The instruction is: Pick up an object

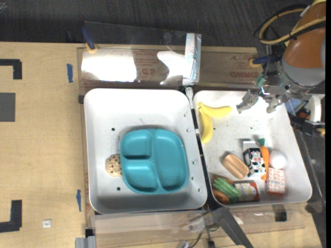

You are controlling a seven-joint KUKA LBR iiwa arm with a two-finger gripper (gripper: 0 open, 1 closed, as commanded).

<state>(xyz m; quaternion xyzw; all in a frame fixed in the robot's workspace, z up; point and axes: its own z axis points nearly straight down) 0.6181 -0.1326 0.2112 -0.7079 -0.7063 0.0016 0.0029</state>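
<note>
My gripper [259, 102] hangs open over the far side of the right bin [227, 133], nothing between its two fingers. Just to its left lies a yellow banana [208, 119] against the bin's left wall. Nearer the front of that bin lie a tan bread roll [235, 165], a small black-and-white carton [254, 159], an orange carrot [265, 156], a white egg [278, 161], a red-and-white box [275, 181], a red packet [249, 191] and a green vegetable [226, 186].
The left bin [103, 107] holds a teal divided plate [153, 160] with a cookie [113, 165] by its left edge. A clear panel [191, 58] stands upright behind the bins. Cables [274, 25] loop above the arm's orange band [305, 50].
</note>
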